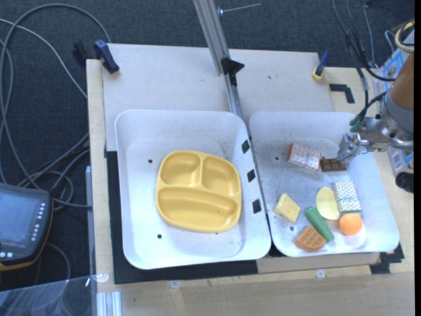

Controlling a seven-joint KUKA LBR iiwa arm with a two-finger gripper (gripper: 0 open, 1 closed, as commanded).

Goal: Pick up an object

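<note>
One arm is all I have here, and its gripper (348, 147) sits at the right of the frame, over the upper right part of the right bin (388, 203); I cannot tell from this slant whether it is released or clenched, and I see nothing in it. The relation I am steering by is this: a small dark brown bar (333, 165) lies just below and a little left of the gripper tip, so near that they may be touching, though I cannot say which; its long axis runs roughly left to right across the frame. I judge that bar the nearest candidate; a short drop down-frame and slightly left should bring the tip over it.

Left of the bar, just beside it, lies a red-and-white checked block (304, 156); farther down-frame, well apart from the gripper, sit a pale yellow wedge (287, 207), a yellow oval piece (327, 203), a green stick (318, 224), an orange ball (350, 224) and a waffle-like round (310, 239). The left bin (131, 176) in the middle of the frame holds a yellow divided plate (197, 191), far from the arm.
</note>
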